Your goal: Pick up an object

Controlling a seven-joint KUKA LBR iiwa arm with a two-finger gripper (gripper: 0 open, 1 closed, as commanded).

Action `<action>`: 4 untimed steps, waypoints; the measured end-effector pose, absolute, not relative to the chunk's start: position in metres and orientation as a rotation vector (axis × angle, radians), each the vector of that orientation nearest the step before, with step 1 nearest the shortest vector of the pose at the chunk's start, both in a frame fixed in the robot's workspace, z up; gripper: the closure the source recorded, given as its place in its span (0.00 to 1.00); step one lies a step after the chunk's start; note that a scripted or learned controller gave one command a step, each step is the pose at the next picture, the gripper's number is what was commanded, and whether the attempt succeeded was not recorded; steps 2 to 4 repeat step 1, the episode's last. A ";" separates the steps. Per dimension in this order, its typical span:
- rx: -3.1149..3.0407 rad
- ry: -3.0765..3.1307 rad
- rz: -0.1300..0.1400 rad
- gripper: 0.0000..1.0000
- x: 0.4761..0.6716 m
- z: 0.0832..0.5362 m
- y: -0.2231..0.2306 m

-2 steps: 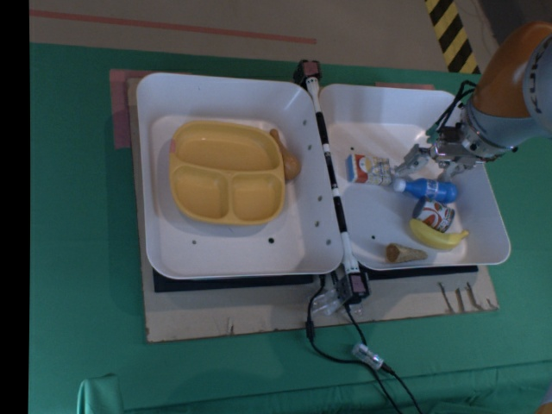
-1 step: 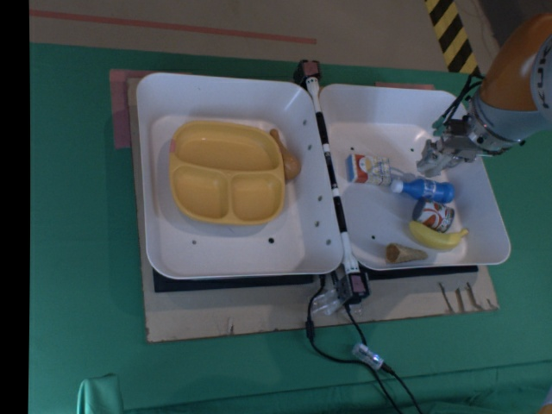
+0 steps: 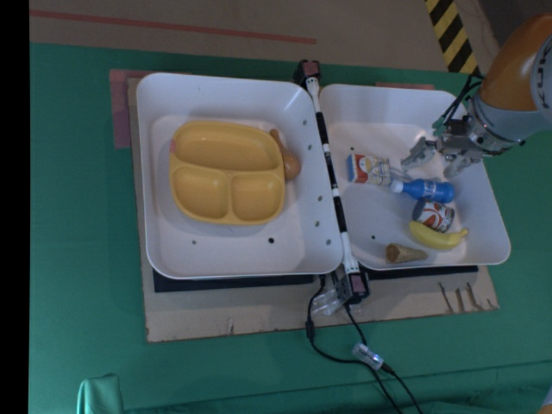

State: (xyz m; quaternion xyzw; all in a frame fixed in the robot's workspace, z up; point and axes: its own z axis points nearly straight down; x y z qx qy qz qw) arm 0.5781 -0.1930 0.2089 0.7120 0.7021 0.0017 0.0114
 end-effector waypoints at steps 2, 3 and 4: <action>2.219 2.172 0.012 1.00 0.580 0.225 -0.197; 2.219 2.172 0.012 1.00 0.580 0.225 -0.197; 2.219 2.172 0.012 1.00 0.580 0.225 -0.197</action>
